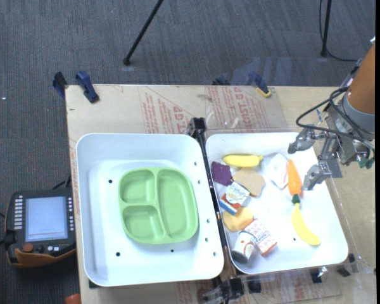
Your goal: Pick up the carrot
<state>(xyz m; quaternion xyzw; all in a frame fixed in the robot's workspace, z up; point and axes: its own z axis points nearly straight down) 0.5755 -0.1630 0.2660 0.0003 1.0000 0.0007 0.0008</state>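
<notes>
Carrot (294, 179) lies in the right bin (339, 233), upper right part, orange body running roughly top to bottom with its green tip at the lower end, just beside a white packet (278, 170) on its left and above a yellow banana (304, 227). Gripper (309, 161) hangs over it, fingers spread wide, one finger (299, 141) up and left of the carrot's top, the other (318, 173) to its right; nothing between them. Height above the carrot is hard to judge from this slant. Step in hand: approach, pre-grasp. Next move, as I read it: come down so the fingers straddle the body, then close across its narrow width. Risk: the left finger catching the packet. Left bin (88, 170) holds a green tray (158, 206).
</notes>
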